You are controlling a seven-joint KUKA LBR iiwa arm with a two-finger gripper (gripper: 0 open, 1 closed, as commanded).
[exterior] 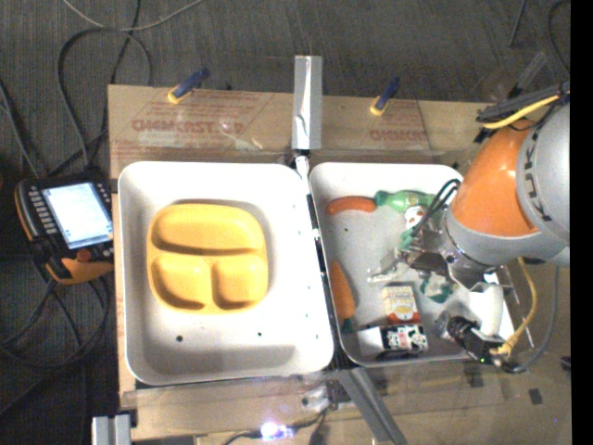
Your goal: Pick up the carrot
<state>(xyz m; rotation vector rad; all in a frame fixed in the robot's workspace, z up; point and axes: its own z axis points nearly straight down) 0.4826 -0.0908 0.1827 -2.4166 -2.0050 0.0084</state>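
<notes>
- Dark grey carpet strewn with black cables surrounds a brown cardboard-topped bench [232, 123], which carries two shallow white bins side by side.
- Grey KUKA arm with an orange band [505, 202] reaches in from the right and hangs over the right white bin [371, 176], covering much of that bin's right half.
- Left white bin [134, 276] holds a yellow three-compartment plastic tray [209, 258], well apart from the arm.
- Orange tapered carrot [342, 290] lies along the right bin's left wall, pointing roughly front to back, with nothing resting on it.
- Smaller clutter sits between carrot and arm: an orange-red rounded toy [351, 206] and a green plastic piece [400, 198] near the back wall, a small yellow-and-red packet [399, 299] in the middle, and a black-and-white box [402, 338] at the front.
- Two-finger gripper [400, 265] shows as metallic parts below the wrist, near the packet; whether it is wide or narrow cannot be told, and nothing is visibly held.
- Progress, as a judgement: the pick has not been made, since the carrot rests on the bin floor apart from the gripper; approach, closing and lifting all remain.
- Room to move: the carrot hugs the wall, so one side has scant clearance, while the bin floor on its right looks bare.
</notes>
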